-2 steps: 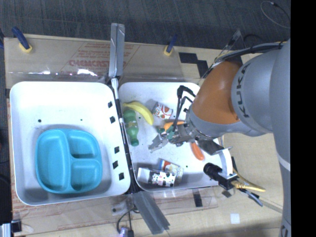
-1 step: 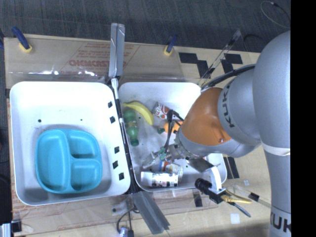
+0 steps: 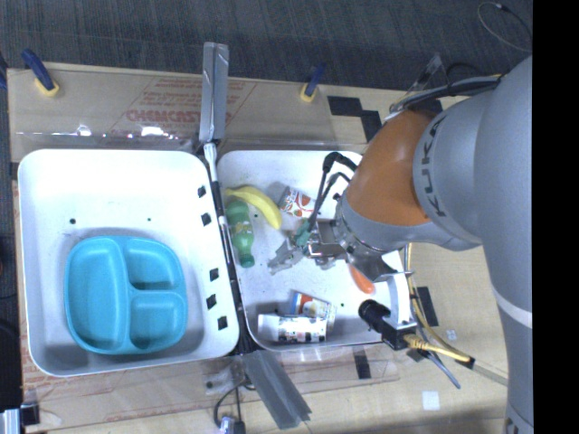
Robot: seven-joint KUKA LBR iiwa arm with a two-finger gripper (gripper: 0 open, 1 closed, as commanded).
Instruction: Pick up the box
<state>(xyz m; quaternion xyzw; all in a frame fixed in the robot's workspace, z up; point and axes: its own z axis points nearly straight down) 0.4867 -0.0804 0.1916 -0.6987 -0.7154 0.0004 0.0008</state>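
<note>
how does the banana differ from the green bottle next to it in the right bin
The banana is yellow and curved; the green bottle is green and straight. The banana runs slantwise across the bin; the bottle lies along the bin's left wall. Both lie in the right bin, close together at its upper left.

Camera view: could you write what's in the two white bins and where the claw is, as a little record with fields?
left bin: blue divided tray
right bin: banana, green bottle, box near the front wall, small printed packet
claw: over the middle of the right bin, apart from the box
arm: reaching in from the right
task state: box not yet picked up
</note>
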